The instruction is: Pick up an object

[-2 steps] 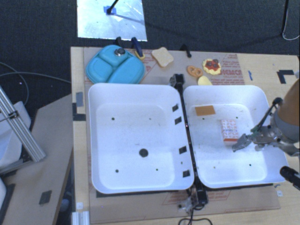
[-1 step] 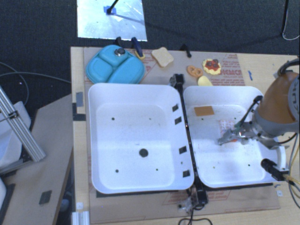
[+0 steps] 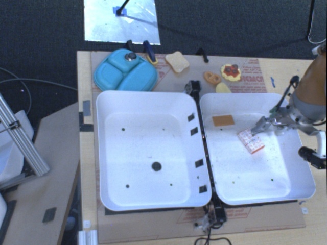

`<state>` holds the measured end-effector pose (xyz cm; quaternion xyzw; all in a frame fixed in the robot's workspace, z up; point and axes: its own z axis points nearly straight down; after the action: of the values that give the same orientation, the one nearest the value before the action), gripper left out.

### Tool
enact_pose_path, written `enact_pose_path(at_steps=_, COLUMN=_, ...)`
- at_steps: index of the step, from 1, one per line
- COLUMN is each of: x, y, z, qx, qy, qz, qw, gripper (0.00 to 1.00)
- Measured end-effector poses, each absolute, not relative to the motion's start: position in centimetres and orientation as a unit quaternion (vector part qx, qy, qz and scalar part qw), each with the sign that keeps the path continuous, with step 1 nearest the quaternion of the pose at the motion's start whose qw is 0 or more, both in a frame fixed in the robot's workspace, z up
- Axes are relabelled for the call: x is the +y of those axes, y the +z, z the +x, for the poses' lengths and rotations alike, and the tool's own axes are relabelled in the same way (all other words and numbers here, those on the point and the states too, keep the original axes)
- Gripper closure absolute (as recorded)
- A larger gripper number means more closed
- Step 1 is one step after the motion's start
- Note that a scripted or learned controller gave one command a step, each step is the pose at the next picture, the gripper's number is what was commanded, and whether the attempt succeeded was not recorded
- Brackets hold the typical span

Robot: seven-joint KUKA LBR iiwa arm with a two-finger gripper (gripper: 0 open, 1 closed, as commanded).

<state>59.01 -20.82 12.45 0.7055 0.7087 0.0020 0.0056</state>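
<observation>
In the right bin (image 3: pixel 286 188) a small pink-and-white packet (image 3: pixel 251 141) lies near the middle. A flat brown square (image 3: pixel 223 120) rests further back and to the left. My gripper (image 3: pixel 261 126) reaches in from the right and hangs low, with its tip just above and to the right of the packet. The packet still lies on the bin floor. The left bin (image 3: pixel 133 188) holds one small dark round piece (image 3: pixel 156 166).
Behind the bins on the bench are a blue divided plate (image 3: pixel 125 71), a toast slice (image 3: pixel 177 62), a pretzel (image 3: pixel 211 77), a toy tart (image 3: pixel 231 71) and a yellow piece (image 3: pixel 223 88). A black fitting (image 3: pixel 311 157) sticks out at the right bin's right rim.
</observation>
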Motion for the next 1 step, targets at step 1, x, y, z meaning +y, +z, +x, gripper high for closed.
enact_pose_path(at_steps=1, x=-18.84, y=8.96, z=55.26, qx=0.708, qy=0.0061, qz=0.706, qw=0.005, gripper=0.00)
